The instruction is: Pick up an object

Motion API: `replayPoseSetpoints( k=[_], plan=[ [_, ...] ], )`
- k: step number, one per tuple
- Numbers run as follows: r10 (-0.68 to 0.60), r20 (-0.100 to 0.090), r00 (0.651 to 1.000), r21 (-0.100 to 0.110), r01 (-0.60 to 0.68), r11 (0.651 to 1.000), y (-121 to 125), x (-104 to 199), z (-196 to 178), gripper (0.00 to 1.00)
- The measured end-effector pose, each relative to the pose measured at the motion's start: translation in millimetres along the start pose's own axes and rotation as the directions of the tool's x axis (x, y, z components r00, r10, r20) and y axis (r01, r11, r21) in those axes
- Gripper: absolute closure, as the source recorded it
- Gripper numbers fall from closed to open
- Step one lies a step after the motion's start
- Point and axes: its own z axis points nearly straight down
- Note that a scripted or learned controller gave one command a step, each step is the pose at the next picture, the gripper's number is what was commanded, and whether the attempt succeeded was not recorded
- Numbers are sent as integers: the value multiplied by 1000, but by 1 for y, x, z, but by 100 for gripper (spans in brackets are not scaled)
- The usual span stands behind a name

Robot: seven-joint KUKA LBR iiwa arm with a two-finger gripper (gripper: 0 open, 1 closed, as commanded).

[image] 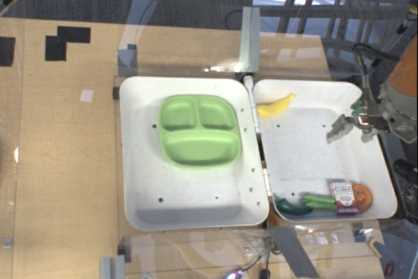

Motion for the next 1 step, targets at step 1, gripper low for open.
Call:
replayPoseSetpoints(
  k=[1],
  plan=[
    [-149, 0, 989, -2, 149, 989, -8, 45, 129, 0]
  ],
)
